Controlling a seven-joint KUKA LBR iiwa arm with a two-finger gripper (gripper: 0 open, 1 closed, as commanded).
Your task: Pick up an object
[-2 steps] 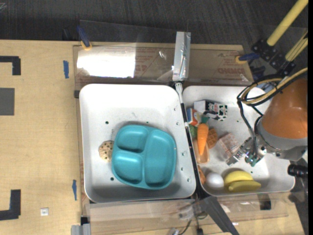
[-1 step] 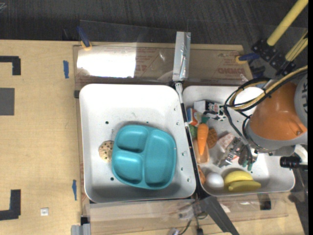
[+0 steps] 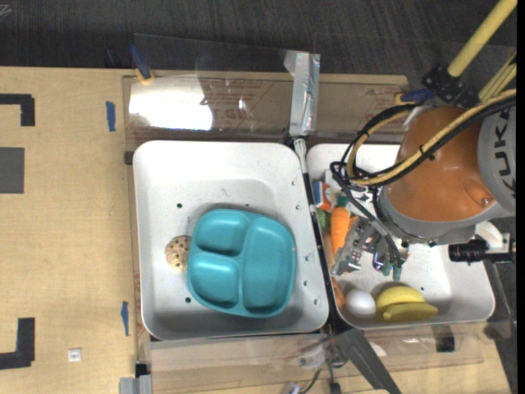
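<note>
Presumably the jaws point(image 3: 367, 253) are low in the right bin point(image 3: 472, 302), but clutter hides whether they are parted or clenched. A carrot point(image 3: 338, 228) lies just beside them, an egg point(image 3: 359, 303) and banana point(image 3: 404, 300) just below; crowding could spoil a grasp.

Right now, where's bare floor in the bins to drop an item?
Left bin: open back strip behind the teal plate; cookie sits at the plate's left. Right bin: crowded with arm, carrot, egg, banana.

Grey arm point(image 3: 500, 150), orange wrist band point(image 3: 439, 167), black and yellow cables point(image 3: 369, 150).
</note>
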